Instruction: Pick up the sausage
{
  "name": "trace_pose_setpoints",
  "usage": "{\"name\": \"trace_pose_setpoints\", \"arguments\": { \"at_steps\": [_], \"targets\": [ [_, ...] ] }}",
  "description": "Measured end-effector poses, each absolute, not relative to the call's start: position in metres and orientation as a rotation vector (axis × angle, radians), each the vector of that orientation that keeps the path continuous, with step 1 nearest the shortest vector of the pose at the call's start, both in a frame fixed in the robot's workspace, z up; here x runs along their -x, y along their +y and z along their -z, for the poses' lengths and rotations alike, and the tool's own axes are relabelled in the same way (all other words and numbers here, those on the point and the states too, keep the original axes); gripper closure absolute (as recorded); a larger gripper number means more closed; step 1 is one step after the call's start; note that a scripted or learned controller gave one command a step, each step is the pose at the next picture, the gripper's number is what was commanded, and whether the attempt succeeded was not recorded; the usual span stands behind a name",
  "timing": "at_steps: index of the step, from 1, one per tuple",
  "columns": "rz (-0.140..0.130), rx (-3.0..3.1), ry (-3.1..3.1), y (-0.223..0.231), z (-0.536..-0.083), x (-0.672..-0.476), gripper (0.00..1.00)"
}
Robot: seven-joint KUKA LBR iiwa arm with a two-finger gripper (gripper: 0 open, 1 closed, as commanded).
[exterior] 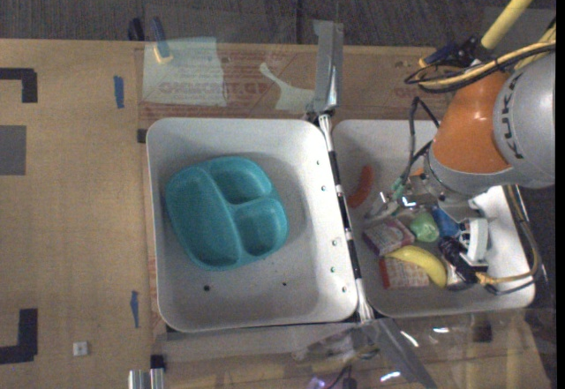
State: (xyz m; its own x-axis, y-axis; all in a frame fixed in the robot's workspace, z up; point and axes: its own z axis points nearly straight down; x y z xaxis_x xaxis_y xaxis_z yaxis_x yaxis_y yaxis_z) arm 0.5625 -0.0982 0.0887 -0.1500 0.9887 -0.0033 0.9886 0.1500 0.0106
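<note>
Camera view looks down on the worktop (79, 202), which carries two white bins. Left bin (177, 290) holds a teal divided plate (226, 211). Right bin (375, 136) holds the arm (481, 136), hanging over a clutter of small things: a banana (422, 262), a red packet (402, 275), a pinkish box (387, 235), a green piece (424, 227). Sausage (359, 186) lies apart from them, red and slim, close to the bin's left wall. Hand (399, 199) sits just right of it; whether it is clenched or released I cannot tell. Best approach, I judge: centre over the sausage, straddle its narrow width, and mind the wall.
</note>
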Motion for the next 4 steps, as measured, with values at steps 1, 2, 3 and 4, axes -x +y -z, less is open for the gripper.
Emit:
{"name": "trace_pose_setpoints", "arguments": {
  "at_steps": [1,2,3,4],
  "targets": [
    [-0.01,-2.044,2.362,-0.103,-0.1,-0.564,1.0],
    [-0.007,-1.916,2.479,-0.104,-0.089,-0.618,1.0],
    [0.003,-2.079,2.357,-0.115,-0.088,-0.666,1.0],
    [0.0,-2.083,2.365,-0.112,-0.087,-0.665,0.0]
  ]
}}
